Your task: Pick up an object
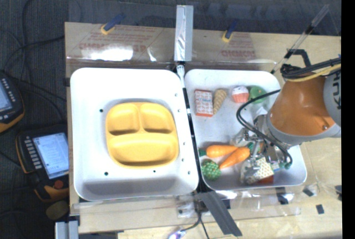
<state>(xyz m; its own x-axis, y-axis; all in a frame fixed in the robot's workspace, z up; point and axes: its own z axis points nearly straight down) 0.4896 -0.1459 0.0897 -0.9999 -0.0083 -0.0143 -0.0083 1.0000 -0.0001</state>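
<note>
Tabletop (321,199) (light wood) bears two white bins side by side. Left bin (89,121) and right bin (288,80) are touching.

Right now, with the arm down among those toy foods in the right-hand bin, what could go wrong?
The gripper sits low in a crowded corner of the right bin. The two carrots and the green broccoli-like toy lie close together, so it may nudge them or catch the wrong piece. The patterned box lies right under the wrist near the bin wall, so a grab there could slip or scrape the rim. A loose black cable hangs near the toys.
</note>
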